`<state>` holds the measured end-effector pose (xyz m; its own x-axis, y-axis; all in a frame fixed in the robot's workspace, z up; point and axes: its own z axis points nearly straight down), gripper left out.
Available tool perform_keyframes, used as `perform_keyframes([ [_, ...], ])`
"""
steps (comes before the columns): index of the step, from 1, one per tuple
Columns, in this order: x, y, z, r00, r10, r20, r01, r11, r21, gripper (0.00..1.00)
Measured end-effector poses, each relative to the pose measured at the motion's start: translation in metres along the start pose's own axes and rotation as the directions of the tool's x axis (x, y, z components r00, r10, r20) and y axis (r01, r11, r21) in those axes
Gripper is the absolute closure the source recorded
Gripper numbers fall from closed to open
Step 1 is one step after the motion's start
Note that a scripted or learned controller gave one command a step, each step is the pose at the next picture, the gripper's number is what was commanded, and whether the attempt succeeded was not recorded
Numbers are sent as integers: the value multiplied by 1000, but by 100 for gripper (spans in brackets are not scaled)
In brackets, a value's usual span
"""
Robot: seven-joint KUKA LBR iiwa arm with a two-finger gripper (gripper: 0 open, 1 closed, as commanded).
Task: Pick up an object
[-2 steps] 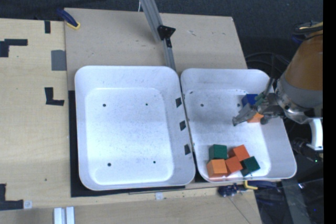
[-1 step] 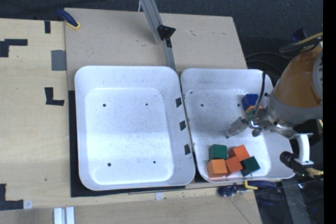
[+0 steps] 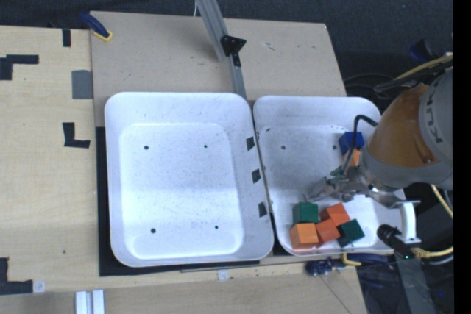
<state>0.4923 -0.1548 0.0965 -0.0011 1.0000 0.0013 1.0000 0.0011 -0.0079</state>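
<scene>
The arm (image 3: 412, 143) hides the right edge of the right bin (image 3: 294, 121) and most of a blue object (image 3: 349, 141); the gripper (image 3: 333, 187) is blurred.

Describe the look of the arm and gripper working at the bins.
The arm is bulky and rounded, with a broad orange band above grey housing. Black and yellowish cables run alongside it. The gripper is a small grey metal assembly with thin fingers.

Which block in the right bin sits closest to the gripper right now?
The green block at the cluster's upper left is closest to the gripper. The orange blocks and the darker green one lie farther toward the bin's near edge.
</scene>
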Motion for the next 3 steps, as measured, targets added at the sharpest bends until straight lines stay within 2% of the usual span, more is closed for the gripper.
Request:
perform_keyframes([
  [1, 1, 1, -13, 1000, -2, -1, 2, 1000, -4, 100],
  [2, 2, 12, -65, 1000, -1, 2, 1, 1000, -12, 100],
  [3, 7, 9, -110, 1000, -1, 2, 1, 1000, -11, 100],
])
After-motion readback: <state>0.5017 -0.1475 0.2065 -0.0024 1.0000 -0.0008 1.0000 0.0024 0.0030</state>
